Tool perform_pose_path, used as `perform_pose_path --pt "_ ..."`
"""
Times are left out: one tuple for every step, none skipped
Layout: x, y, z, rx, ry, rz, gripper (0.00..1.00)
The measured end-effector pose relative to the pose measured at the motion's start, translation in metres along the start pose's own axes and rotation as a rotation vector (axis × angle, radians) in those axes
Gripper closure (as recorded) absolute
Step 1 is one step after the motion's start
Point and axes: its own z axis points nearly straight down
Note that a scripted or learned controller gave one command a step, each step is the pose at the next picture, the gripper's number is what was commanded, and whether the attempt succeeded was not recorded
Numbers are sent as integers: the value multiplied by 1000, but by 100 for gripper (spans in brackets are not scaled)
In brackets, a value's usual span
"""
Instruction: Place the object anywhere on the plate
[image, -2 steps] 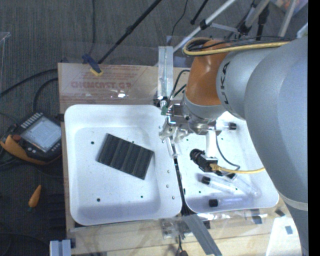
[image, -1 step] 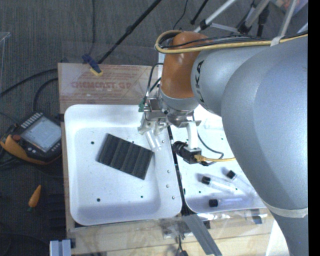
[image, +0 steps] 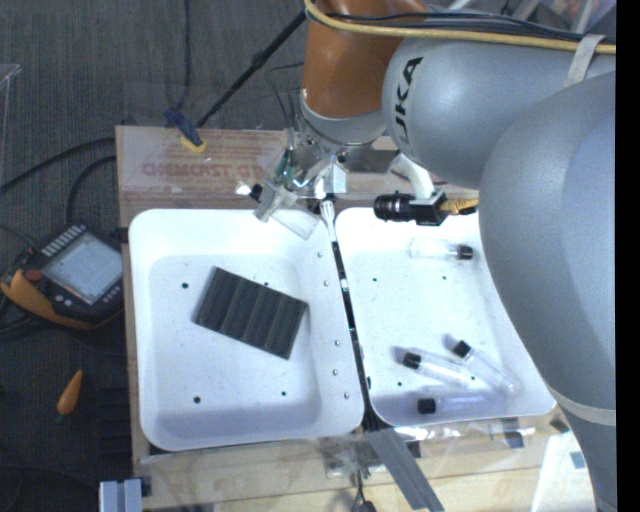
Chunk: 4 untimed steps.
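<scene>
Above the left white bin's (image: 150, 300) far rim, the hand (image: 290, 195) appears to grip a clear plastic tube (image: 285, 212); it should descend squarely over the dark ribbed rectangular plate (image: 250, 312) before releasing.

Arm (image: 520, 130): cut off by the top and right edges; its bulk hides the right bin's (image: 400, 300) 3 o'clock rim and far corner.
Gripper (image: 290, 195): fingertips blurred against the white rim at the left bin's (image: 160, 300) 1 o'clock corner; whether they clasp the clear piece there cannot be told.
Clear tubes (image: 445, 370): transparent bodies nearly lost against the white floor; the count is uncertain.
Handheld controller (image: 70, 275): screen too small to read.
Bench front (image: 400, 470): cut off by the bottom edge.
</scene>
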Motion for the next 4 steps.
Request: perform_pose_path --pt "47 7 -139 -1 0 -350 100" --pt "93 34 33 -1 2 -465 100" --pt "155 -12 -19 -2 1 -613 100" --pt "199 -63 21 -2 3 -1017 100"
